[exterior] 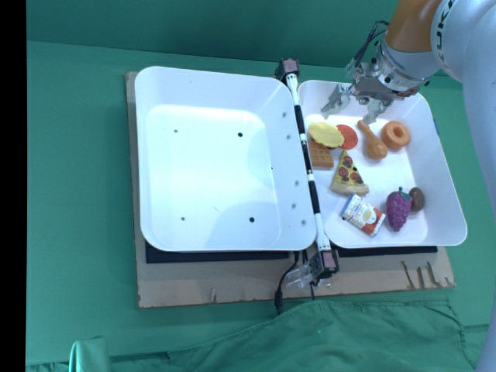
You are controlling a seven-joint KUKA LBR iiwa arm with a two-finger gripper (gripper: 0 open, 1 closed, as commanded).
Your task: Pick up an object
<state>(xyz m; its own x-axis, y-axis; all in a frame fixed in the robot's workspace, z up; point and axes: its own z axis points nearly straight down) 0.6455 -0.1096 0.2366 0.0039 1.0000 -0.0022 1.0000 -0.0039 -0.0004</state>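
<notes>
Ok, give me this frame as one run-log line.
gripper: open, holding nothing | position: above right bin's far end | nearest: drumstick, donut | pick: not yet done

Both white bins (pixel 209 91) look like smooth, glossy plastic. They sit on matt brown cardboard (pixel 232 289) over wrinkled green cloth (pixel 70 208). Below the gripper (pixel 355 107), the doughnut (pixel 396 135) looks shiny plastic.

Toy food in right bin (pixel 446 208), right of frame: yellow piece (pixel 326 135), waffle (pixel 321 156), pizza slice (pixel 348 174), drumstick (pixel 371 141), donut (pixel 396 135), grapes (pixel 398 209), carton (pixel 363 214) lying flat, lower centre.
</notes>
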